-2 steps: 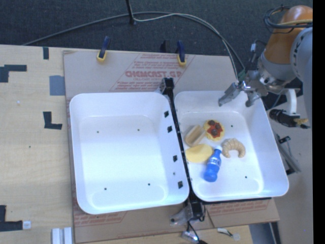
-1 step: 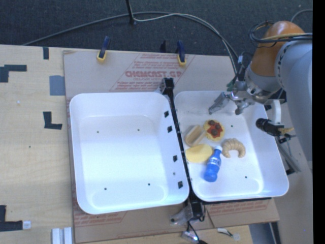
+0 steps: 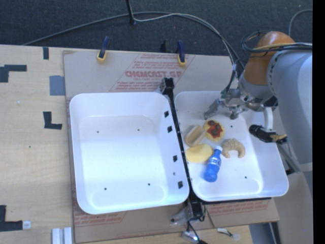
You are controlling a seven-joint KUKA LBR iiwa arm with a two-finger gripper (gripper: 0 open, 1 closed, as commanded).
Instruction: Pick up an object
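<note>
Several small objects lie in the right bin point(image 3: 264, 182): a yellow tart with red berries point(image 3: 214, 129), a tan bread roll point(image 3: 194, 135), a yellow lump point(image 3: 198, 153), a blue bottle point(image 3: 213, 165) and a croissant point(image 3: 233, 147). My gripper point(image 3: 222, 112) hangs over the far part of this bin, just beyond the tart. Its fingers are spread open with nothing between them. The grey arm with its orange band point(image 3: 264, 60) comes in from the right.
The left bin point(image 3: 122, 156) sits beside the right one, with a black divider strip point(image 3: 175, 141) between them. Two clamps point(image 3: 103, 51) hold the cardboard sheet at the back. Cables run across the dark floor behind the bench.
</note>
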